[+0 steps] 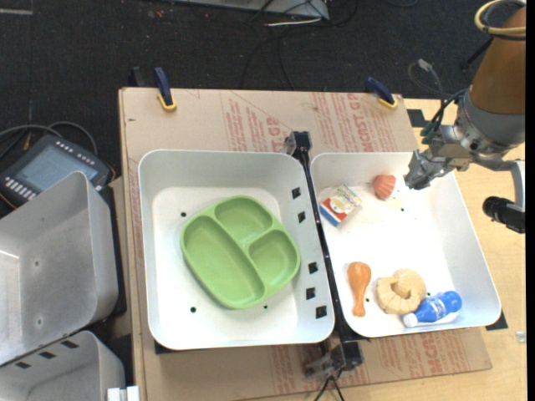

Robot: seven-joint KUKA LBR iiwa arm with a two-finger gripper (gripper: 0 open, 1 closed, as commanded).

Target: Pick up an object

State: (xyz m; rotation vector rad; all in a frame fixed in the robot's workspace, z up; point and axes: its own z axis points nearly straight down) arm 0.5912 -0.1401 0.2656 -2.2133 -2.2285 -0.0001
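As pick had not begun, gripper (418,176) hovered upper right, just beside pink object (384,185), likely its target; fingers' state unclear.

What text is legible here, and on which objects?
Red print on the cardboard sheet under the bins: repeated lettering, upside down or slanted, too blurred to quote with confidence.
Small carton in the right bin: red, white and blue printing, too small to read.
Blue bottle: white label, too small to read.
Handheld controller screen at far left: unreadable.
Green divided plate: no text.
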